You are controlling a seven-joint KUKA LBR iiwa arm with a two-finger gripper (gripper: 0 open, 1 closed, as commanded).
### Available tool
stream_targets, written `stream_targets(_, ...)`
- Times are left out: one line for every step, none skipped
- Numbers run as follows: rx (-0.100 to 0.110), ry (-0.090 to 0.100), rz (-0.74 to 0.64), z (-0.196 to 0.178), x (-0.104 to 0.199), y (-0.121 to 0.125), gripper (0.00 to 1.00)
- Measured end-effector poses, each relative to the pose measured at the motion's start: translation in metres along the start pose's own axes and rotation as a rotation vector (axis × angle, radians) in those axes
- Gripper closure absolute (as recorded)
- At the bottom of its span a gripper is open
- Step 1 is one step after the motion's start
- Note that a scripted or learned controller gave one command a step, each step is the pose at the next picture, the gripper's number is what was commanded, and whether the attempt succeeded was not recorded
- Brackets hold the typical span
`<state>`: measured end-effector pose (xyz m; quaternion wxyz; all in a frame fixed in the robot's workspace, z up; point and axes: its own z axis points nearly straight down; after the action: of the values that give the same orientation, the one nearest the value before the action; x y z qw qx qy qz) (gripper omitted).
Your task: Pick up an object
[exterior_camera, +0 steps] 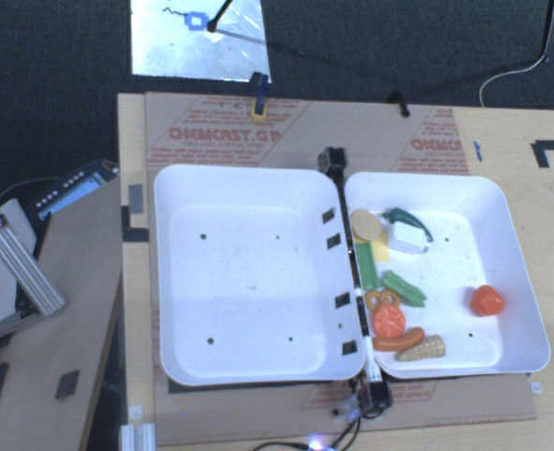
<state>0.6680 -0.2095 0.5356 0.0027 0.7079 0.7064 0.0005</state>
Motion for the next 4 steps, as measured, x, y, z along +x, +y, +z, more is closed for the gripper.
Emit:
stream_targets(0.002,0.002,-0.007,0.000,0.024,0.000,1.00)
stream_targets(0.001,0.002,-0.007,0.000,0.045,0.001,1.00)
stream_targets(0.002,0.002,-0.007,0.000,0.069,0.000,1.00)
stream_targets(0.002,0.002,-0.008,0.000,0.093,0.000,1.00)
